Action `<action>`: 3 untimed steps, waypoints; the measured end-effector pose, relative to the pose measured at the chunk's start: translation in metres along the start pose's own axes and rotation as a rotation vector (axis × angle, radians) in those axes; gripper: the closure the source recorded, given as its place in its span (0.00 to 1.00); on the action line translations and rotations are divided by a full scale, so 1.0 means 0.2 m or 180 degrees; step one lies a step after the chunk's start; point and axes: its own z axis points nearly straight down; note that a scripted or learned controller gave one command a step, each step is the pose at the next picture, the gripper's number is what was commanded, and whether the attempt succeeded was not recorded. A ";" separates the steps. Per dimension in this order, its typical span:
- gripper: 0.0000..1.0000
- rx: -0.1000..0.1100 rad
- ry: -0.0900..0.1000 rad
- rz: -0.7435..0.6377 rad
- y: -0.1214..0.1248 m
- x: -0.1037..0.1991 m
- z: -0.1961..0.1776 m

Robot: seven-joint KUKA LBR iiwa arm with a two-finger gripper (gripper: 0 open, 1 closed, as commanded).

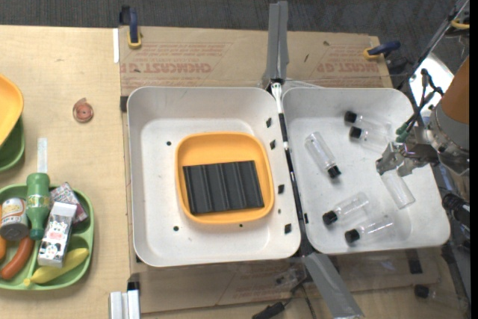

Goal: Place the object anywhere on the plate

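Observation:
An orange-yellow plate [218, 146] lies in the left bin [149, 183], and a black ridged pad [224, 187] covers its middle. Several clear vials with black caps lie in the right bin [314, 235]: one vial [323, 154] left of centre, two short ones [357, 132] near the back, two [345, 209] near the front. My gripper [390, 162] hovers low over the right side of this bin. Just below it lies another clear vial [400, 191]. Whether anything is held cannot be made out.
A grey divider bar [278, 48] runs between the bins at the back. On the wooden table to the left stand a green tray [78, 258] with toy food and a bottle, and a yellow dish [7, 112]. Cables and a stand [441, 33] crowd the right edge.

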 end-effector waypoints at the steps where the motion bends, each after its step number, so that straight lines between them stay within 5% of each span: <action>1: 1.00 0.0004 -0.0004 -0.0320 0.32 -0.23 -0.21; 2: 1.00 -0.0006 -0.0010 -0.1140 0.60 -0.28 -0.53; 3: 1.00 -0.0008 -0.0010 -0.1922 0.84 -0.26 -0.63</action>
